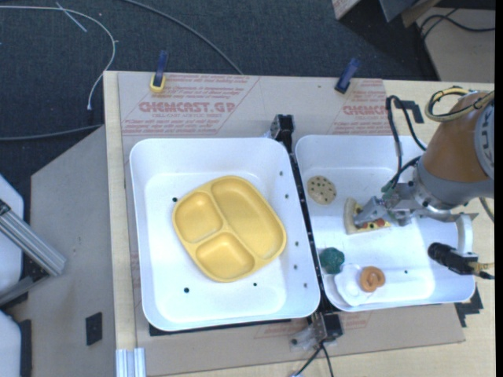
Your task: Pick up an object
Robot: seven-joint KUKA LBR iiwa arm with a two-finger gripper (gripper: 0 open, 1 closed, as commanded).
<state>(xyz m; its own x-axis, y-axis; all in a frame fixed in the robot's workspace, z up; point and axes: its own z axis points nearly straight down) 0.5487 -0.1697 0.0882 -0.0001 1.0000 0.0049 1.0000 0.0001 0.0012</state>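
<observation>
Arm low over the right bin (440, 293), among small toys.
We note a cookie (321, 188), green ball (332, 259) and orange donut (371, 278) lying there; jaws (363, 217) beside a small cream block, grip unclear. Yellow tray (228, 228) fills the left bin (149, 210).

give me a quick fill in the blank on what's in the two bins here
The yellow tray in the left bin has ____ compartments.
The tan cookie lies in the ____ bin.
The green object sits just to the ____ of the orange ring in this view.
The gripper hangs over the ____ bin.

Missing words: three; right; left; right
</observation>
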